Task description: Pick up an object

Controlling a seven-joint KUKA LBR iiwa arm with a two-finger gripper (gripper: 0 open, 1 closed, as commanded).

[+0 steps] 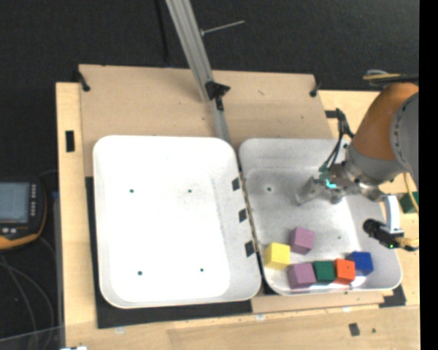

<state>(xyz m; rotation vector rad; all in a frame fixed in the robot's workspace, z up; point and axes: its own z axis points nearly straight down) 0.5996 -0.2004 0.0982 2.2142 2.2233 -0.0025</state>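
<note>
Lined up along the near wall of the right bin point(277, 159): purple cube point(301, 274), green cube point(325, 270), orange cube point(346, 270), blue cube point(362, 262), with a yellow cube point(279, 254) and a second purple cube point(302, 239) just behind, all small, matte, sharp-edged. Further back, grey end effector point(312, 190) low over the bin's scuffed white floor, well apart from the cubes; finger spread cannot be told, nothing seen in its grasp. Beside it, smooth white left bin point(168, 217) on the pale wooden worktop point(153, 100).
</note>
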